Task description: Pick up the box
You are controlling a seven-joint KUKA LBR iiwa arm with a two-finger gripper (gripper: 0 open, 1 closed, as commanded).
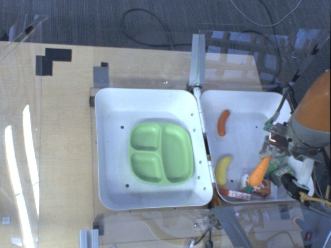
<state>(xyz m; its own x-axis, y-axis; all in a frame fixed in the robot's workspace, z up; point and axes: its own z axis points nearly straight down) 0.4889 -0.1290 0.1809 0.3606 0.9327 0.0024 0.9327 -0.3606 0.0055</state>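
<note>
The box (244, 194) is a flat red and white carton. It lies along the front wall of the right bin (243, 105), partly under an orange carrot (258, 172). My gripper (272, 148) hangs over the right side of that bin, just above and to the right of the carrot's top end. It is up and to the right of the box, with nothing clearly held. The arm's grey wrist and orange band (314, 107) cover the bin's right edge.
A yellow banana (222, 170) lies left of the carrot and a red sausage (223, 123) lies farther back. The left bin (111, 138) holds a green divided plate (160, 153). A small green item (280, 165) shows beside the gripper.
</note>
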